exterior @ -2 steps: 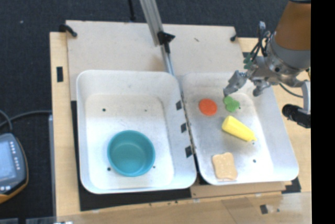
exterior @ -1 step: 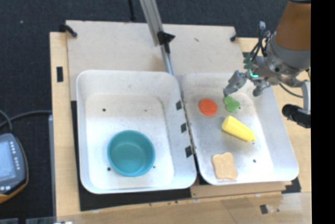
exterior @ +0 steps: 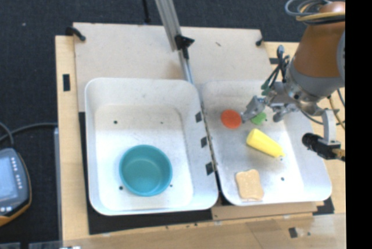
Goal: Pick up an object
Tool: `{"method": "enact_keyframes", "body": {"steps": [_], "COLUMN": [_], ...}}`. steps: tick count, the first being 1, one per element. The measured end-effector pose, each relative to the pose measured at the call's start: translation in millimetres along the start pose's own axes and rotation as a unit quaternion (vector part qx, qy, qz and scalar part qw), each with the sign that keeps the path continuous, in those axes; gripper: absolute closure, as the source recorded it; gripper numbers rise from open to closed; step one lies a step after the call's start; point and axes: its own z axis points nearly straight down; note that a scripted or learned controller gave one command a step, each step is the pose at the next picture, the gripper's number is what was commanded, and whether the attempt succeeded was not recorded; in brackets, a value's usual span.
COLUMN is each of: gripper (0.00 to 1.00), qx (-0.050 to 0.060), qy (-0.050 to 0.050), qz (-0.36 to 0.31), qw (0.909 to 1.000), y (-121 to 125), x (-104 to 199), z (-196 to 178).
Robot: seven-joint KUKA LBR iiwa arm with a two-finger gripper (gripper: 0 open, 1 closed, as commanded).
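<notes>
I see the fingers (exterior: 254, 109) spread apart, low in the right bin (exterior: 308, 184), with a small green object (exterior: 258, 118) just beside them, not pinched. Orange ball (exterior: 231, 119) sits just left of it. Yellow corn-like piece (exterior: 264, 143) lies below, slice of bread (exterior: 249, 184) near the front edge. Teal bowl (exterior: 145, 170) in the left bin (exterior: 99, 125).

On the tabletop (exterior: 128, 50), the left bin (exterior: 99, 96) holds a teal bowl (exterior: 145, 170). In the right bin (exterior: 308, 178) lie an orange disc (exterior: 231, 119), a yellow piece (exterior: 264, 143) and a tan slice (exterior: 249, 184). The gripper (exterior: 266, 111) hangs over the right bin beside a small green item (exterior: 258, 119), just right of the orange disc.
</notes>
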Motion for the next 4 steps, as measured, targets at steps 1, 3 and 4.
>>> {"method": "enact_keyframes", "body": {"steps": [1,3,4], "gripper": [0.0,1.0,1.0], "qx": [-0.001,-0.009,-0.005], "qy": [0.0,-0.002,0.0], "qz": [0.0,0.003,0.002], "qw": [1.0,1.0,1.0], "y": [-3,2,-6], "x": [-7,-16,-20], "z": [44,87,36]}}
